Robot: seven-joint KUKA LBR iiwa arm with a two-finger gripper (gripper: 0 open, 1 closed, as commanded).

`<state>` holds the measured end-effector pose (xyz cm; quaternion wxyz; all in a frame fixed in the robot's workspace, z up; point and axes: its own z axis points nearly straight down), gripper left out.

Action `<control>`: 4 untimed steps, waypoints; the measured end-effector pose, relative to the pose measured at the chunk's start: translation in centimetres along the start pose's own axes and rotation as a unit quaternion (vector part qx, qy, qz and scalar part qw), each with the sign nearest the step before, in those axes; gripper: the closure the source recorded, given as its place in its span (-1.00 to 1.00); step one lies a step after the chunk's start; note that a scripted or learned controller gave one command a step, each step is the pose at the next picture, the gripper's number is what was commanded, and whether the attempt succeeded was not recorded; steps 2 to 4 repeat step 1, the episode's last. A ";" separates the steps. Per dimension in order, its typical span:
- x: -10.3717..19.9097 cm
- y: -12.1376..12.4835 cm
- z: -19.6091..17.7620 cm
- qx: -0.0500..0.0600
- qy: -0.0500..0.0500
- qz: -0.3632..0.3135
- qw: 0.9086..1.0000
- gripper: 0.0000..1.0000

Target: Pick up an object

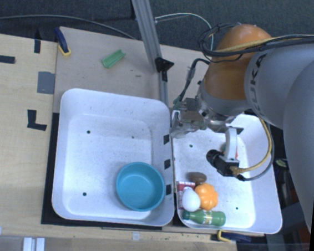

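Targets clustered at near-left corner of right bin (259, 216): orange ball (207, 195), white egg (191, 200), green bottle (205, 217) lying flat, brown lump (198, 178), all touching or just beside each other. Blue bowl (139, 185) alone in left bin (71, 141).

I judge step as approach, nothing lifted. Tool (182, 121) sits at divider, up-bin from cluster; its state I cannot tell. Next I need travel toward cluster, then descent onto one item.

Arm (295, 81) reaches from right, orange band (241, 39) above wrist.

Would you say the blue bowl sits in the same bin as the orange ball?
No, the blue bowl lies in the left bin; the orange ball lies in the right bin.
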<state>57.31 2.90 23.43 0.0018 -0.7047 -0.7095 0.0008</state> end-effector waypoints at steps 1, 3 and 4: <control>5.6 -0.3 1.3 0.000 0.000 0.000 1.000 1.00; 5.6 -0.3 1.3 0.000 0.000 0.000 1.000 1.00; 5.6 -0.3 1.3 0.000 0.000 0.000 1.000 1.00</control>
